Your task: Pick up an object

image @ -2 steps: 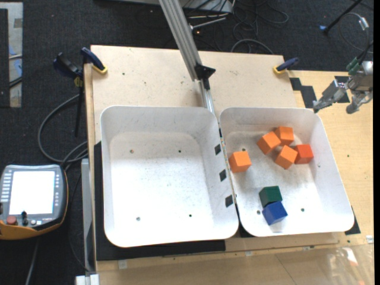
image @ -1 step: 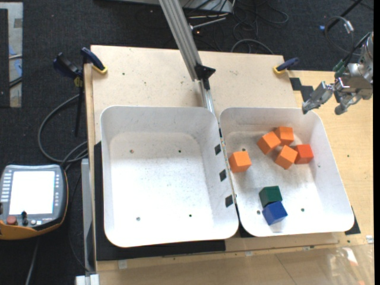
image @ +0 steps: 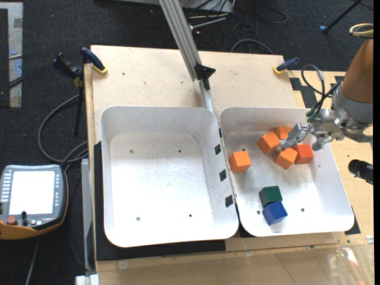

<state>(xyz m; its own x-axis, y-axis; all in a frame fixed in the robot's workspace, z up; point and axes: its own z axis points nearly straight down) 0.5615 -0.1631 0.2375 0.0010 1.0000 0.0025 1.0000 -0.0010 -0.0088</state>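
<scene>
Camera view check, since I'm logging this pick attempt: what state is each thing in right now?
Gripper: low over the orange cluster in the right bin.
Orange blocks: clustered in the right bin, beside the gripper.
Lone orange block: resting apart, near the bin divider.
Green block: on the bin floor, touching the blue block.
Left bin: flat on the bench.
</scene>
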